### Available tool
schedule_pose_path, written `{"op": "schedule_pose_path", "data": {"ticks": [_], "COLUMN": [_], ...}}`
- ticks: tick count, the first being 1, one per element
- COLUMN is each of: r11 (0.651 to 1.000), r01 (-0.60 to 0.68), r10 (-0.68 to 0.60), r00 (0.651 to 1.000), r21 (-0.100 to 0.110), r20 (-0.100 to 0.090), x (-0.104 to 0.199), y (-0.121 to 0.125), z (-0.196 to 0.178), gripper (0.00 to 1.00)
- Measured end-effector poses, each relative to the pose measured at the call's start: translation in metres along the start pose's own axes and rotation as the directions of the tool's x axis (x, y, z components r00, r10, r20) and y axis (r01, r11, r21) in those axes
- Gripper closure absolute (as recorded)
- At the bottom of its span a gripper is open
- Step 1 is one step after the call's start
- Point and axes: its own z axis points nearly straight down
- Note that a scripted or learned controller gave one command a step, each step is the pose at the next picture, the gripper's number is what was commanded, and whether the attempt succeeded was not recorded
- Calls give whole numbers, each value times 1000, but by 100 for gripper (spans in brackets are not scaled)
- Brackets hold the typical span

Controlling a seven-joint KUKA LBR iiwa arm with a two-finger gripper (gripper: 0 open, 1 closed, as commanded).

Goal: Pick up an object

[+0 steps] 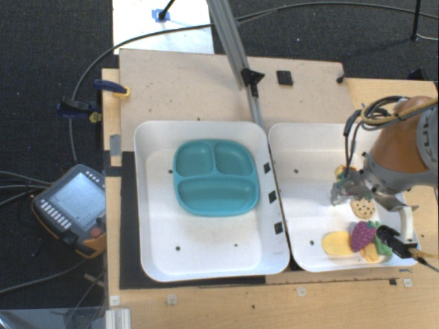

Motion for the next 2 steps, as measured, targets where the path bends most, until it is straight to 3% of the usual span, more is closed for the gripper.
{"op": "schedule_pose_path", "data": {"ticks": [2], "r11": [1000], "r01": [4], "r10": [-4], "r00": [1000], "r21": [6], "r20": [3], "x": [11], "y": [6], "z": [-92], "gripper": [100]}}
